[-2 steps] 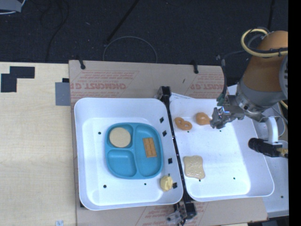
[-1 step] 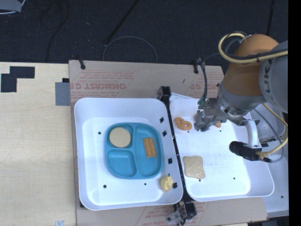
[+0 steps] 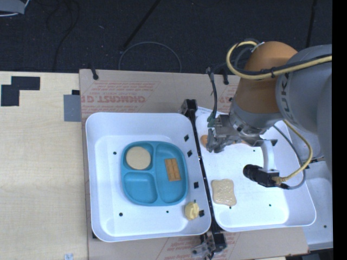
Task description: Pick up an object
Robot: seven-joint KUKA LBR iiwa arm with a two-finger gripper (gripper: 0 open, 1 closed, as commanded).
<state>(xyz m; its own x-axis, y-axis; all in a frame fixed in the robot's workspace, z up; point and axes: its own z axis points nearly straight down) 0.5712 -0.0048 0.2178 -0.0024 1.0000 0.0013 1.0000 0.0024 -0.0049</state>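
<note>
My gripper (image 3: 214, 143) is low over the left part of the right bin (image 3: 271, 210), close to the divider between the bins. A small orange-brown piece (image 3: 204, 140) shows just left of it, partly hidden by the gripper. A beige slice of toast (image 3: 223, 192) lies flat on the right bin's floor, below the gripper. In the left bin (image 3: 103, 199) sits a blue divided tray (image 3: 146, 191) holding a round tan cookie (image 3: 137, 157) and a brown cracker (image 3: 172, 169). A small yellow lump (image 3: 191, 210) rests by the left bin's lower right corner.
The grey arm with its orange band (image 3: 265, 75) fills the upper right and overhangs the right bin. A black cable fitting (image 3: 260, 175) hangs over the right bin's middle. Cardboard (image 3: 135, 93) lies under the bins, on a wooden bench (image 3: 38, 161).
</note>
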